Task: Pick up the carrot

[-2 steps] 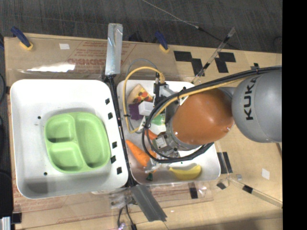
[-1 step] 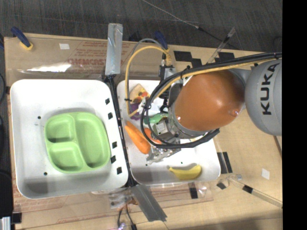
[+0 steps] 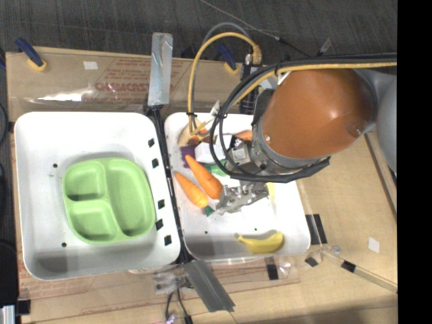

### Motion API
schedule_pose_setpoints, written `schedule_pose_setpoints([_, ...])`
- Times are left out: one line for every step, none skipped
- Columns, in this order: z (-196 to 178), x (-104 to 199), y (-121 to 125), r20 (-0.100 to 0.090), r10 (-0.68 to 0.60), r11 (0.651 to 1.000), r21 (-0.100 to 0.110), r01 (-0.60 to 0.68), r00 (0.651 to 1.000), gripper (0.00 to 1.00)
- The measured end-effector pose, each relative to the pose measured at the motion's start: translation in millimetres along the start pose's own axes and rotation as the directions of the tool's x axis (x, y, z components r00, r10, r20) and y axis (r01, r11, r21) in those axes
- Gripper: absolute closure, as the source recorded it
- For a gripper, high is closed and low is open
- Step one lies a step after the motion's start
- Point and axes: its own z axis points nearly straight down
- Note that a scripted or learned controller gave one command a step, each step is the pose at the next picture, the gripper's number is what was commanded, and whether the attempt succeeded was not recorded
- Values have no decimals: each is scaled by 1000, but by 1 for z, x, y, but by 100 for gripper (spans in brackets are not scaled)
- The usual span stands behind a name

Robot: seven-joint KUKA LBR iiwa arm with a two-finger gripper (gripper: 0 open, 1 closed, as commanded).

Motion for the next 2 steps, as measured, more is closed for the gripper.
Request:
schedule_pose_setpoints([-73, 70, -44, 0, 31, 1000, -3, -31, 1000, 100])
schedule_pose_setpoints([-50, 137, -22, 3, -103, 995, -10, 103, 995, 100])
